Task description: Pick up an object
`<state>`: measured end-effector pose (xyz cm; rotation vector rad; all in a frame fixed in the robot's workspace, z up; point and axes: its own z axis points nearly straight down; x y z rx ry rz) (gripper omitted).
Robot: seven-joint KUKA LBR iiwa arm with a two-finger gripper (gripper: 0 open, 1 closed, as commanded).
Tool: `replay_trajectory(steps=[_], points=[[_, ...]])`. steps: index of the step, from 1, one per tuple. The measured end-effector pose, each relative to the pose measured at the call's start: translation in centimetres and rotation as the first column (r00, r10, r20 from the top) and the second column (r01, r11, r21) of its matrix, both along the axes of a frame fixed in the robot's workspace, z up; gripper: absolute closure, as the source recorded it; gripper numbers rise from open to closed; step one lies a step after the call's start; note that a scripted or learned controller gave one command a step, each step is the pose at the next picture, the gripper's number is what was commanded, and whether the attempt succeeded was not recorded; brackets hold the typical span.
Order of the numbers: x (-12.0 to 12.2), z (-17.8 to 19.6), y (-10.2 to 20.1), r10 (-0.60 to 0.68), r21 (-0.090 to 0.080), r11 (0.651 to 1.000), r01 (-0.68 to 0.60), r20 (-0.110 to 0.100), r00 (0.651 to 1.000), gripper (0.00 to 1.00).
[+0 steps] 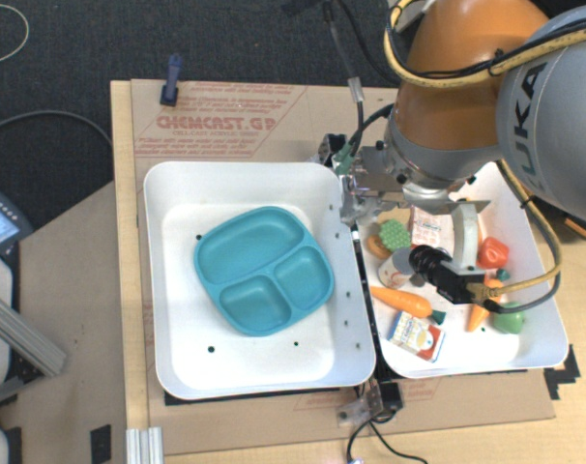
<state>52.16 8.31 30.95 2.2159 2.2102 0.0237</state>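
Observation:
My gripper (418,218) hangs under the orange wrist band over the back half of the right bin (535,356). Right by it lie a green bumpy piece (395,232), a pink and white packet (427,230) and a white cylinder (464,232). The wrist hides the point where the gripper meets them, and nothing shows as held. Nearer the front lie an orange carrot (401,301), a small printed carton (414,334), a red pepper (492,253) and a green toy (507,322).
The left bin (167,259) holds a teal divided plate (264,270). A cardboard sheet (216,114) lies under both bins, with a blue clip (170,78) at its back edge. The arm's big grey body covers the back right corner.

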Motion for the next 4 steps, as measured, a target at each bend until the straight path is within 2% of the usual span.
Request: replay_trajectory(steps=[1, 2, 3, 4], points=[[-4.4, 1.2, 5.5, 0.009, 0.0, 1.0, -0.009, -0.02, 1.0, 1.0], [-0.2, 21.3, 4.8, 0.004, 0.003, 1.0, -0.004, 0.003, 1.0, 1.0], [-1.0, 7.6, 8.1, 0.006, -0.006, 1.0, -0.006, -0.033, 0.999, 1.0], [-0.8, 9.5, 8.0, 0.004, -0.002, 1.0, -0.004, -0.016, 1.0, 1.0]])
